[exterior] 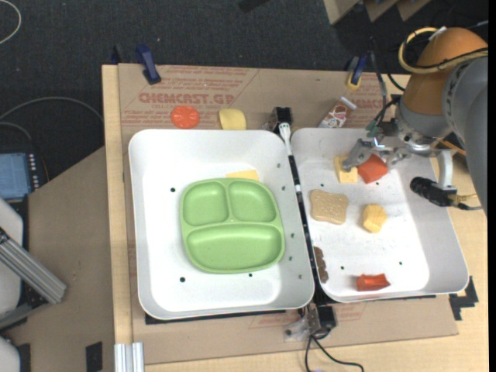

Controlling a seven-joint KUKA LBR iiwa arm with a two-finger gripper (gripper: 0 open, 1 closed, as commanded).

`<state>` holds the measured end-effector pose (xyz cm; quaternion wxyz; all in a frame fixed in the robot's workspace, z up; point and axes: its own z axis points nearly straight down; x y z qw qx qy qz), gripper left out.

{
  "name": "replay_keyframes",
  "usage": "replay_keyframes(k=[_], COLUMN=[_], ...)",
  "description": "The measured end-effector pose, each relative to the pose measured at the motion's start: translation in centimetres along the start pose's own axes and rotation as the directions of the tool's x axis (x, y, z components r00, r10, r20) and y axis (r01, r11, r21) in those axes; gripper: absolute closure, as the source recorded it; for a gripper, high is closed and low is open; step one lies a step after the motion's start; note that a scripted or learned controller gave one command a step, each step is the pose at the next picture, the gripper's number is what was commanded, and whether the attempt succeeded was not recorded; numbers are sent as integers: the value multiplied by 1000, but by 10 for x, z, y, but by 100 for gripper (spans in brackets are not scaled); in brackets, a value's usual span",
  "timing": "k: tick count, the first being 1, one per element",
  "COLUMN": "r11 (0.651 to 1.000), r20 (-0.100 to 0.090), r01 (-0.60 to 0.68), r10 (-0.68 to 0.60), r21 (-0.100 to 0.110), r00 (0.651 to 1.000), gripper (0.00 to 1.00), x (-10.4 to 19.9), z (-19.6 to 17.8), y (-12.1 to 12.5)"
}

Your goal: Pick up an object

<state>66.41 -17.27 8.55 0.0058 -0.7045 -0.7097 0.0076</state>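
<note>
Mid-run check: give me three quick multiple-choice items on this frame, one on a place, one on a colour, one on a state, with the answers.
1. Where does the green divided plate lie?
A. in the left bin
B. in the right bin
C. on the cardboard behind the bins

2. What colour is the block under the end effector?
A. blue
B. red
C. green

3. How does the toast slice rest?
A. on the plate
B. propped against the bin wall
C. flat on the right bin floor

Answers: 1 A, the plate sits mid left bin. 2 B, it is red-orange. 3 C, it lies flat, apart from the yellow block.
</note>
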Motion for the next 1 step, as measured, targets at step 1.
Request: replay_keyframes(k=[1], r11=[1000], r20=[-2], r01=[-4], r10=[4], r21=[-4], r00=[1000], gripper=[100], x=[-2], z=[-12], y=[0])
